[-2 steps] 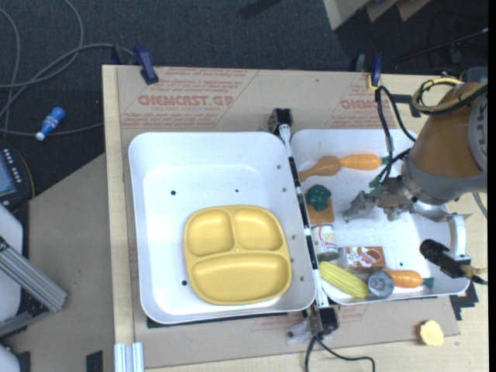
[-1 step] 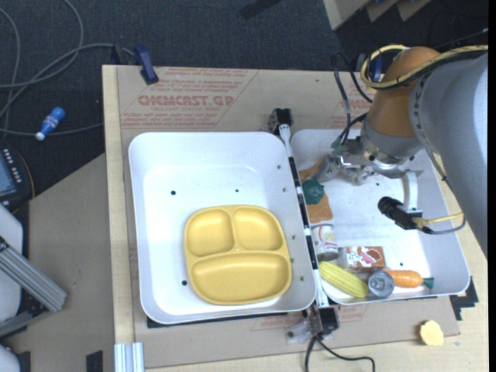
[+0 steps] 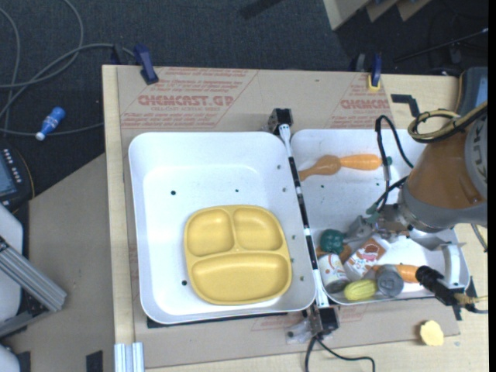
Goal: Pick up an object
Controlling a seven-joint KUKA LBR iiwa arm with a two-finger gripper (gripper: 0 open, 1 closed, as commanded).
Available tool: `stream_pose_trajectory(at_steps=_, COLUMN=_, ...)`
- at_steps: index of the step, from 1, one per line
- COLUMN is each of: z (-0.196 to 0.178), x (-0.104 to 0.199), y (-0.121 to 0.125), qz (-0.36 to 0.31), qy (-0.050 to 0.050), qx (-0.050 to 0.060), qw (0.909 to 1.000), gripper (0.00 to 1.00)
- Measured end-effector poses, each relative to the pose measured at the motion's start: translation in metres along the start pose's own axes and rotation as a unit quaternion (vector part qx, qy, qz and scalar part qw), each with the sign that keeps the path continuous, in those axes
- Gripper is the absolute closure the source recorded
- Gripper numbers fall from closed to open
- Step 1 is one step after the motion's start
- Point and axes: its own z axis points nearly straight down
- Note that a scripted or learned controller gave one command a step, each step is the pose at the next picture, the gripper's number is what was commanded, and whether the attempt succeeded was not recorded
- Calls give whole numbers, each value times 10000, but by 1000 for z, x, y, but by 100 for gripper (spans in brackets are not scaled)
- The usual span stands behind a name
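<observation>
Landmark = left bin (image 3: 155,169), the bigger-looking of 2 white bins on the cardboard-topped bench (image 3: 194,99). Right bin (image 3: 333,142) sits just beside it, rims touching along a black clip strip.

Arm (image 3: 446,180), grey w/ orange band, comes in from the far side of the right bin, away from the left bin, wrist bent down over that bin's near half. Gripper (image 3: 370,227) sits low among the clutter there; can't tell what its claw is doing, the wrist body hides it.

Yellow 3-compartment plate (image 3: 236,254) lies flat in the left bin, toward its near edge.

Orange spoon-like utensil (image 3: 341,163) lies in the right bin's far half, its tan end pointing to the left bin.

Near-corner pile in the right bin, just past the left bin's rim: green round item (image 3: 332,240), red-white packet (image 3: 363,258), yellow-green lemon-like piece (image 3: 359,289), grey disc (image 3: 390,283), small carrot (image 3: 409,270). All close-packed, some touching

Small yellow lump (image 3: 431,332) rests on the bench outside the right bin
</observation>
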Motion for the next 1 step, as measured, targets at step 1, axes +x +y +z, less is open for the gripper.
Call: stream_pose_trajectory(at_steps=1, z=-10, x=3, y=6, qz=-38, qy=-14, qx=-51, qw=10000, gripper=100)
